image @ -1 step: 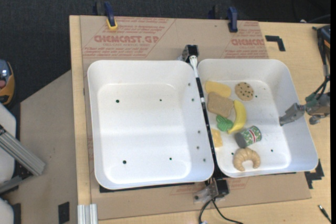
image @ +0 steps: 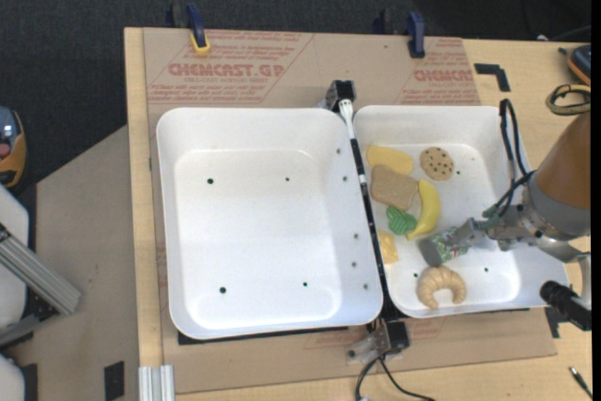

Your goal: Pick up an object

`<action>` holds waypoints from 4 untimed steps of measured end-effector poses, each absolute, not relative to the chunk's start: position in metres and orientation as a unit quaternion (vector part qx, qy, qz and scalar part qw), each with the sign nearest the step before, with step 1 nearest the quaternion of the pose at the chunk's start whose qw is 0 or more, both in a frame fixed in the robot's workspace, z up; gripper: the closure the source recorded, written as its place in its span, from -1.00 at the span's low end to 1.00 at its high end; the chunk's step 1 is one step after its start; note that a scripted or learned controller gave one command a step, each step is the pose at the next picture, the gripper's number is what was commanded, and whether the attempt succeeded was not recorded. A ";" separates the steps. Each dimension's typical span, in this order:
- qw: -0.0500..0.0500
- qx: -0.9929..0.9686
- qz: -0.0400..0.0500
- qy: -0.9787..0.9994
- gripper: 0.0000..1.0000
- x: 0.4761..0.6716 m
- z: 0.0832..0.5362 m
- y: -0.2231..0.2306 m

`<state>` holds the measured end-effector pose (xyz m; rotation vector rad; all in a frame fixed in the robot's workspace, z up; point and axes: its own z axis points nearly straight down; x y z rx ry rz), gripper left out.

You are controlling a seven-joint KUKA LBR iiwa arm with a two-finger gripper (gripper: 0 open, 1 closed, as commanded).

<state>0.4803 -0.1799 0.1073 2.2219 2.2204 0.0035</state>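
Gripper (image: 443, 248), its grasp state unclear, hangs just above a tan croissant (image: 440, 285) in the right white bin (image: 488, 129).

band (image: 570, 166): orange, broad, rounded
wrist (image: 554, 219): grey, cylindrical
gripper (image: 449, 245): grey metal fingers, slim, with green and red marks near the tips
cable (image: 509, 138): black, thin, looping by the wrist
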 end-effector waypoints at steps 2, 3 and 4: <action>0.009 0.707 0.008 0.708 1.00 0.488 0.121 -0.171; 0.007 0.707 0.001 0.707 1.00 0.493 0.112 -0.159; 0.015 0.708 0.005 0.706 1.00 0.520 0.110 -0.172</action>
